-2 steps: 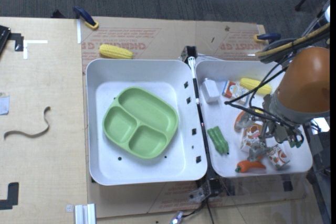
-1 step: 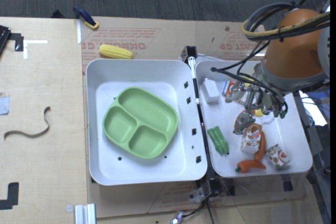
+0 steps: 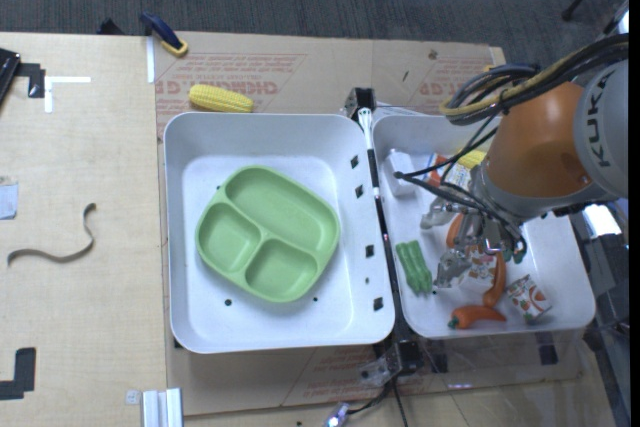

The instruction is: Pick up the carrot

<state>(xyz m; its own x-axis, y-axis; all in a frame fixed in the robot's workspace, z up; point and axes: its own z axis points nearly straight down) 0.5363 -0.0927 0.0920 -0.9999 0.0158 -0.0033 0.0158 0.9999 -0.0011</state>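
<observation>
The carrot (image 3: 478, 316) lies flat on the floor of the right bin (image 3: 570, 260), close to the bin's near wall. Nothing lifts it, so the pick is not yet done. As I judge it, the approach is made and the descent onto the carrot, the grasp and the lift are all left.

The gripper (image 3: 462, 253) hangs over the same bin, just behind the carrot and a little to its left as the camera sees it. The two are near but apart. The tangle of metal and cables there hides whether the gripper is spread or closed, so I cannot tell. I see nothing clearly pinched in it.

A thin orange streak (image 3: 496, 287) rises from the carrot's right end toward the gripper (whether it is part of the carrot or a separate piece is unclear). A small patterned cup (image 3: 528, 298) stands right of the carrot, and a green pod (image 3: 413, 267) lies left of the gripper.

Farther left, well away from the gripper, a green divided plate (image 3: 267, 233) rests in the left bin (image 3: 180, 245). Farthest back, beyond that bin, a corn cob (image 3: 221, 97) lies on the cardboard.
</observation>
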